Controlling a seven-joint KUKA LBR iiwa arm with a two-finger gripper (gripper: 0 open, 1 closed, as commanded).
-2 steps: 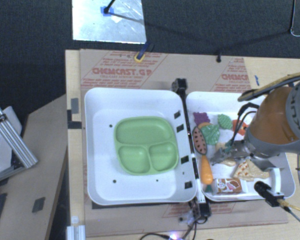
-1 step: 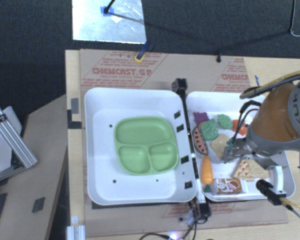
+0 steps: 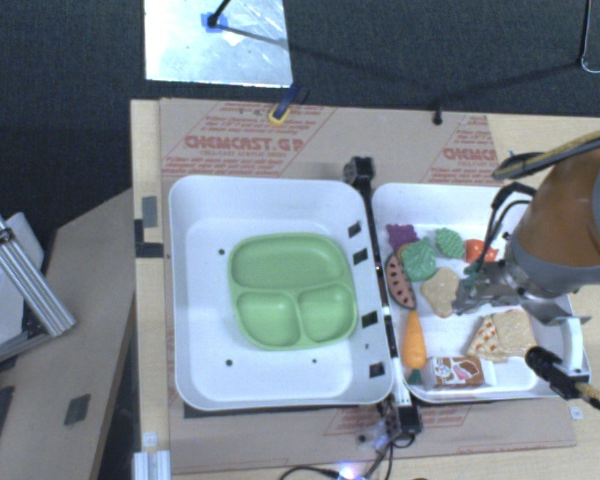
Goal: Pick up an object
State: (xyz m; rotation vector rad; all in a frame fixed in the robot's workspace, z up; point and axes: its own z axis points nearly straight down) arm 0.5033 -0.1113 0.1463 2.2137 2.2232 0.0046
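Note:
The right bin [image 3: 435, 200] holds several toy foods: a purple grape bunch [image 3: 401, 236], a green leafy piece [image 3: 418, 259], a green broccoli [image 3: 448, 240], a red tomato [image 3: 477, 251], a watermelon slice [image 3: 397, 280], a tan cookie [image 3: 440, 292], an orange carrot [image 3: 413, 340], a pizza slice [image 3: 500, 334] and a brown-and-white packet [image 3: 459, 371]. My gripper [image 3: 472, 296] hangs low over the bin, just right of the cookie and above the pizza slice. Its dark fingers are small and blurred.
The left bin [image 3: 195, 218] carries a light green divided plate [image 3: 288, 290]. A black divider [image 3: 372, 268] runs between the bins. The grey and orange arm [image 3: 570, 233] covers the right bin's far right side. Cardboard lies under both bins.

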